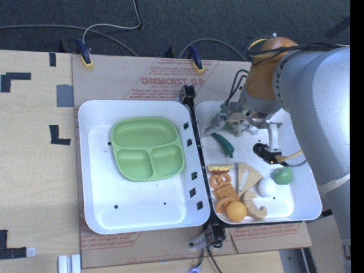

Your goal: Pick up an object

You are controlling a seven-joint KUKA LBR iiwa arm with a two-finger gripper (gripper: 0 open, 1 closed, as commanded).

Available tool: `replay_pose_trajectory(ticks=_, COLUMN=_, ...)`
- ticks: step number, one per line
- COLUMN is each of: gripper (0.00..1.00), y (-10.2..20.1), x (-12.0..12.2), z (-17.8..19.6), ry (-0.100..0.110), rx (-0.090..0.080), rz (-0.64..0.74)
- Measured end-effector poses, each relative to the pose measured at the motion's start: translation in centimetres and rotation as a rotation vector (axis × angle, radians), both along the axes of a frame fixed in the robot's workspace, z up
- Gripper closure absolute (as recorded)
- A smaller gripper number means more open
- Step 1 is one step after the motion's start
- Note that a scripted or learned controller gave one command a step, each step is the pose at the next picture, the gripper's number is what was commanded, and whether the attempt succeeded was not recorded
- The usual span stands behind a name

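Two white bins sit side by side on a sheet of cardboard (159,81), and the claw (223,124) hangs low over the far part of the right bin (307,203), close to the wall it shares with the left bin (91,209). The grey arm (310,95) comes in from the claw's right and covers that side of the bin. How wide the claw stands cannot be told from this angle (its metal parts blur together), and nothing can be seen gripped in it. A green pod (223,144) lies just beside the claw on its near side, slanting across the bin floor; whether the two touch cannot be told. Further toward the near edge from the claw lies a cluster of small things. A pretzel (220,180) is straight below the pod, with a beige wedge (249,174) just to its right. A white egg (265,187) and a green ball (282,176) lie next to each other, off to the claw's near right. An orange ball (236,211) is the farthest from the claw, near the front wall. Well to the claw's left, a green divided plate (148,147) lies flat in the left bin.
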State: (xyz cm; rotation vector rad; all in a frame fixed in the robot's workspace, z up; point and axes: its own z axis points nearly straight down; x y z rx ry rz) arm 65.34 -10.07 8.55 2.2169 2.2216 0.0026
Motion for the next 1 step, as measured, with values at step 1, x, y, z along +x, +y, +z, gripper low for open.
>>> replay_pose_trajectory(ticks=1, gripper=1.0, y=0.02, x=0.01, z=1.03, ry=0.0, rx=0.0, rz=0.001)
